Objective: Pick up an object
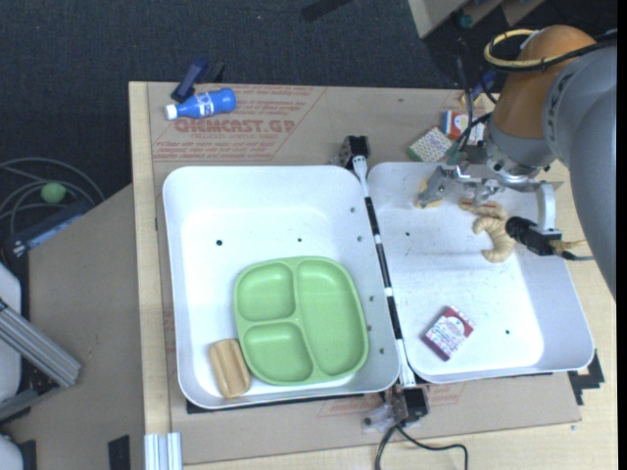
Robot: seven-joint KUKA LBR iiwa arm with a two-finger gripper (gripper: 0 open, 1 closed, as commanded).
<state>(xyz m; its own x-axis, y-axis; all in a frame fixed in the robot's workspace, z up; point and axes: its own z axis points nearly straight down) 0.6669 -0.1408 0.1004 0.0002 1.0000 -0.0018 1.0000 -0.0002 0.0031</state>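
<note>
My gripper point(456, 196) hangs over the far edge of the right bin point(549, 346), open, with nothing between its fingers. A tan curved piece point(497, 238) lies on the bin floor just right of and below it, its upper end close to the right finger. A small red packet point(448, 332) rests near the front of the same bin. In the left bin point(196, 213) sits a green divided plate point(299, 318), with a tan block point(229, 367) at its lower left.
A black divider point(377, 253) runs between the two bins. On the bench behind the left bin lies a blue and white bottle point(203, 103). Small printed cards point(432, 145) sit behind the right bin, close to the arm.
</note>
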